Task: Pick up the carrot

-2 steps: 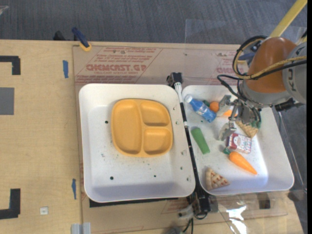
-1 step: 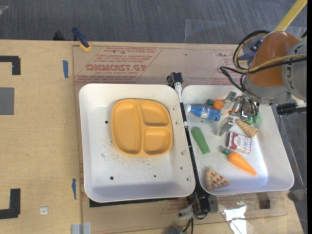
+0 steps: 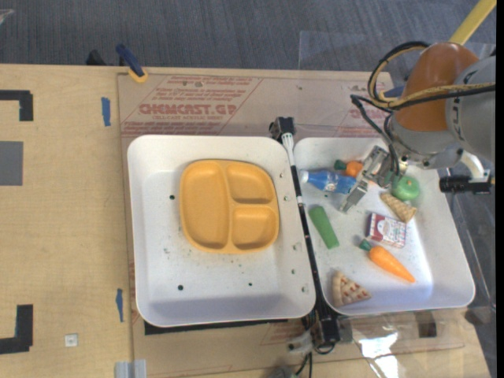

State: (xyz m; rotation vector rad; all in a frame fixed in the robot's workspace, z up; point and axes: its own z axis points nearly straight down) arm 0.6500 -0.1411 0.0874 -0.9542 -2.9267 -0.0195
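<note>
The left bin (image 3: pixel 150 235) bears a yellow divided plate (image 3: pixel 229 204) and has nothing to do with the pick. In the right bin (image 3: pixel 441 290), going from its left wall: a green stick (image 3: pixel 323 226) lies beside the divider, a blue bottle (image 3: pixel 327 182) sits at about 11 o'clock, and a pizza slice (image 3: pixel 348 289) rests at 7 o'clock near the front rim.

The gripper (image 3: pixel 364 181) hangs at 12 o'clock in this bin, its fingers spread and nothing between them.

The carrot (image 3: pixel 388 261) lies at about 5 o'clock, flat, green cap toward the small carton (image 3: pixel 387 231) just beside it, tip pointing toward the front-right corner. It looks like a light, rigid plastic toy with a smooth tapering body, so it may squirt out of a pinch near the tip. The thick end just below the cap seems the safest hold, fingers closing across the body.

Room is open on the carrot's front and right sides up to the rim; the carton crowds its upper flank. A cone (image 3: pixel 399 206) and a green apple (image 3: pixel 407 188) sit further back at 2 o'clock.
</note>
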